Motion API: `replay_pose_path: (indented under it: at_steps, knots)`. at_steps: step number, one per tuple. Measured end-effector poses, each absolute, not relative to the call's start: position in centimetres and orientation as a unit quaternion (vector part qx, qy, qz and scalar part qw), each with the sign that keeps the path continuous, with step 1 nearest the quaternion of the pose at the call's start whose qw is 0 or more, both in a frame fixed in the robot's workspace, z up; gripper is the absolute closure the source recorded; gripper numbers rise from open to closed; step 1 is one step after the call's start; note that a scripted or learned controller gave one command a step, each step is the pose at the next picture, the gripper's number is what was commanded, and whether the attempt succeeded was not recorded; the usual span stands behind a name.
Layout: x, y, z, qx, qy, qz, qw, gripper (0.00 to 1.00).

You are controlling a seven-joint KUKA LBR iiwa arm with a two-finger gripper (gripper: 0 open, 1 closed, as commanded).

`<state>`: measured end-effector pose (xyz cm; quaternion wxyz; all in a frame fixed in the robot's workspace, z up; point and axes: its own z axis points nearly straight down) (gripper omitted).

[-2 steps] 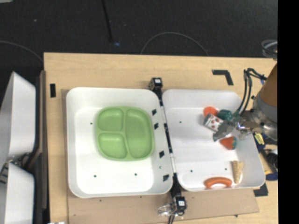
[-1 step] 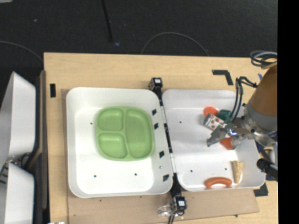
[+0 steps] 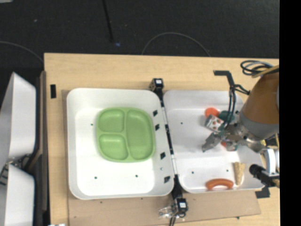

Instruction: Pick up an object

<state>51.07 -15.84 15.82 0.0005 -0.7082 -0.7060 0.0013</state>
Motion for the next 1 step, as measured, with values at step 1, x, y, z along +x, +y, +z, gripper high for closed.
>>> replay_pose_path:
  at_steps: [1]
  knots:
    - [51.04, -15.96, 10.57, -0.708, -0.706, 0.0012, 0.0, 0.0]
